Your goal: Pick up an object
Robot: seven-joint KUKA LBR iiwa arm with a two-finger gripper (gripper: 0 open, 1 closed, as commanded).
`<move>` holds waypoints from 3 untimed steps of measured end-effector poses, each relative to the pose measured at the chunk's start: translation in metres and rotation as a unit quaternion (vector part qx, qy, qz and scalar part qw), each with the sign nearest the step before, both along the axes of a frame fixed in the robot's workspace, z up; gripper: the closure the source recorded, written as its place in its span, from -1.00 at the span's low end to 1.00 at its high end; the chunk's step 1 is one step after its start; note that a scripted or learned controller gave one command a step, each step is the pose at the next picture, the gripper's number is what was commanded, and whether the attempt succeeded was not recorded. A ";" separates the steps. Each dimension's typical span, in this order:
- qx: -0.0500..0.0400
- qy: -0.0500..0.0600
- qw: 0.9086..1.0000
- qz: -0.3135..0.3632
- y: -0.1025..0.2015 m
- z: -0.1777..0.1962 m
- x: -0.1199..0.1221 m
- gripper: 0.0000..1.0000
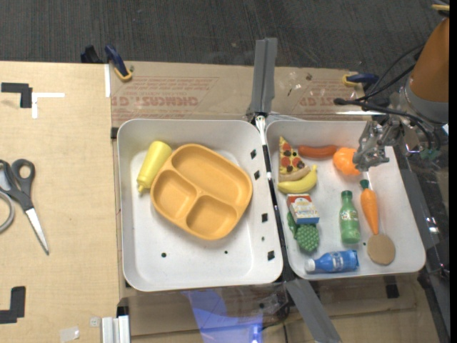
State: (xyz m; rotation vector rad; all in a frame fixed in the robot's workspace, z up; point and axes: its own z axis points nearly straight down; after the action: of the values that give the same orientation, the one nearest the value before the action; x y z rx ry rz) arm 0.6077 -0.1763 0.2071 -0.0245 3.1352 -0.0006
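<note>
**Two bins on a cardboard-topped bench, gripper low over the right one**

Dark carpet fills the far background, and cardboard lies under two white bins. The left bin (143, 263) holds a yellow divided plate (201, 190) with a yellow bottle (152, 164) touching its far-left edge.

The right bin (407, 220) is crowded: a pizza slice (289, 156) at the far left, a banana (298, 181) just near of it, a sausage (316, 150), an orange (345, 161), a carrot (369, 207), a green bottle (348, 219), a small carton (303, 209), a green knobbly thing (308, 238) hard to identify, a blue bottle (333, 262) lying on its side and a tan disc (381, 249).

The gripper (369, 152) hangs at the far right of this bin, just beside the orange and above the carrot's top. Whether its fingers are apart or together cannot be told; cables and metal parts blur together there. Most of the arm is cut off at the right edge.

Scissors (25, 200) lie on the wooden table (57, 263) at left, partly cropped.
</note>
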 end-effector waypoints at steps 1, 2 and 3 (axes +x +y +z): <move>-0.002 -0.004 0.996 0.086 -0.022 -0.095 -0.021 1.00; -0.001 0.000 0.996 0.086 -0.021 -0.099 -0.024 -1.00; 0.000 -0.001 0.998 0.055 -0.026 -0.113 0.000 -1.00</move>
State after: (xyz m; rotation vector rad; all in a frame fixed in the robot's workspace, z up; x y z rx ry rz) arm 0.6075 -0.2020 0.0943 -0.1980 3.1277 -0.0016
